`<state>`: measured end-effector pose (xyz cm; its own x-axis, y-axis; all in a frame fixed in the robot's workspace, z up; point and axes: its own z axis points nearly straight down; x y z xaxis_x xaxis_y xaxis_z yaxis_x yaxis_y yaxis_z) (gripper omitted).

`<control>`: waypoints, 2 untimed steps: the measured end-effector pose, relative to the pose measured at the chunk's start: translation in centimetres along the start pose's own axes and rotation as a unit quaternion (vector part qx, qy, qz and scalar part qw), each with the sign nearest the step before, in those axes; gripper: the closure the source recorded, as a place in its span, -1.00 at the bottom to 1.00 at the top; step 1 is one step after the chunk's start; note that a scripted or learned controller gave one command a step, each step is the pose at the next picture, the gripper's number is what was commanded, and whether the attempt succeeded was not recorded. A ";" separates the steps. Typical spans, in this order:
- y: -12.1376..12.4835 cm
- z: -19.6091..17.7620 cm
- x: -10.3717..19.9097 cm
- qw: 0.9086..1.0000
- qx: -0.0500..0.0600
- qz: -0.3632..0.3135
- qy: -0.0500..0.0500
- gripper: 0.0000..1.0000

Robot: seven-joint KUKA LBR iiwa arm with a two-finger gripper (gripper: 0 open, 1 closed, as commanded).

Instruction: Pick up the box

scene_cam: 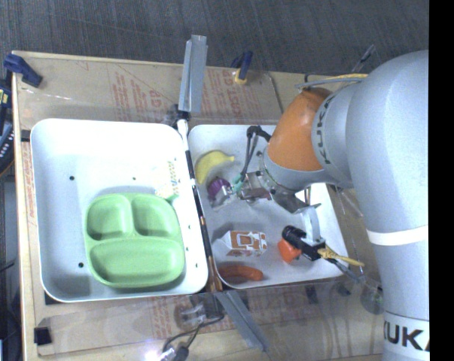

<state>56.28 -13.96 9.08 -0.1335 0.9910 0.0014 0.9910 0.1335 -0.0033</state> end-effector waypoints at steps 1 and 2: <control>8.0 -0.2 -0.6 1.000 -0.001 0.014 0.000 -1.00; 3.2 -0.1 1.6 1.000 0.000 0.016 0.000 -1.00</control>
<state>59.29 -11.94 9.15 -0.1016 0.9948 0.0008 0.9948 0.1016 -0.0036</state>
